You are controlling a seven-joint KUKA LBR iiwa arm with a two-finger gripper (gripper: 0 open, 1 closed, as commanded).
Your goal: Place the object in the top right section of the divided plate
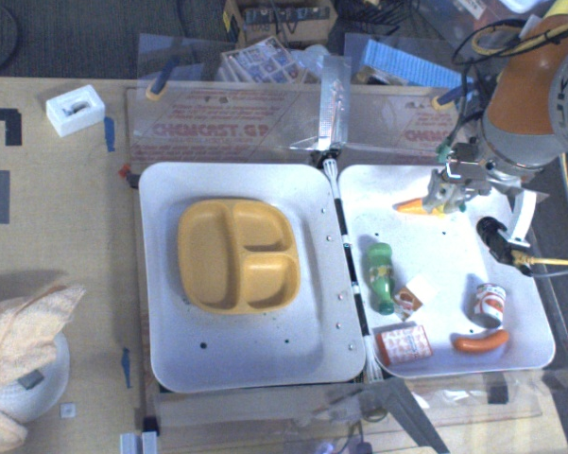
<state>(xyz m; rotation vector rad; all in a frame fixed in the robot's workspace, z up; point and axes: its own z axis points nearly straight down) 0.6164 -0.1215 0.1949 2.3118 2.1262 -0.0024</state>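
Note:
A yellow divided plate (238, 253) lies in the left white bin (170, 348); it has one big left section and two smaller right ones. My gripper (446, 197) hangs low over the back of the right bin (539, 348). It sits right at the thick end of an orange toy carrot (412, 206), whose pointed tip sticks out to the left. The gripper body hides the carrot's other end.
Also in the right bin are a green bottle (380, 277), a small red-and-white packet (408, 299), a red can (404, 344), a sausage (479, 342) and a small tin (490, 303). A cloth (24, 324) and a white box (75, 109) lie on the bench to the left.

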